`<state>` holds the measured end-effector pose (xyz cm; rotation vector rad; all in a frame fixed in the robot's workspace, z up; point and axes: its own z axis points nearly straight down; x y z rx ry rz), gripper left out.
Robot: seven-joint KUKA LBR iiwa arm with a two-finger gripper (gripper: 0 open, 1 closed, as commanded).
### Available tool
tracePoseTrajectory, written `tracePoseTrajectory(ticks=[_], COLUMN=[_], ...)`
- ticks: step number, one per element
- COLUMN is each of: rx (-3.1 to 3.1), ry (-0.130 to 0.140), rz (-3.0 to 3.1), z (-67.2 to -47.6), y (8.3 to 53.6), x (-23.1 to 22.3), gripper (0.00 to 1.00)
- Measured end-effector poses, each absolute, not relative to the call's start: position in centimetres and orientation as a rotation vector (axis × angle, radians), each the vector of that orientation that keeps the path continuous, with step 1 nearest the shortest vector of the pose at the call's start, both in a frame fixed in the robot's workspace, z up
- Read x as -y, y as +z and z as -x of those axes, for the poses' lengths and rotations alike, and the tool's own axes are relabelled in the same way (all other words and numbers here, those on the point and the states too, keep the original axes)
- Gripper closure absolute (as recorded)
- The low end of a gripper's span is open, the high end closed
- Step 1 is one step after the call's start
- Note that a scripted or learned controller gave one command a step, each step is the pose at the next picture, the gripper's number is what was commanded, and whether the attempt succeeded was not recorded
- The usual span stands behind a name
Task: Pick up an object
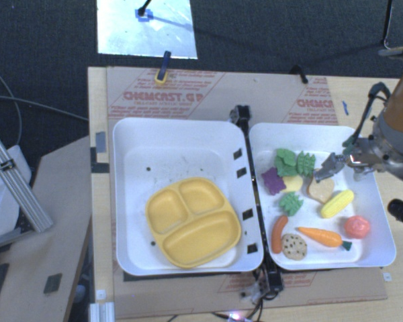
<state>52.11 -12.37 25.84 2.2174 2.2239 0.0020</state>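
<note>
Red "CHEMCAST GP" lettering ran across the brown sheet point(188, 89) covering the worktop point(67, 180), behind the right bin point(383, 247). The arm reached over that bin's far right side, its gripper point(328, 168) low above the toy food, just over the pale bread slice point(319, 190); whether it was apart or together could not be told.

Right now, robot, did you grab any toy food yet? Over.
Gripper low over right white bin, nothing visibly held. Beige toy bread slice just beneath. Yellow plastic corn cob and green lettuce piece crowd it.
</note>
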Motion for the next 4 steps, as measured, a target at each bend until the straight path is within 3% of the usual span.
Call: tracePoseTrajectory(ticks=[1,2,3,4], rx=[-2.231,-2.221,-2.223,-2.234], ry=[-0.007,0.015,0.014,0.017], rz=[-2.226,-2.219,-2.215,-2.202], z=[-48.7,-49.0,-49.0,-48.9], y=[14.5,8.7,8.8,19.0], x=[9.6,9.9,10.2,1.1], gripper=[0.00,0.00,0.00,0.00])
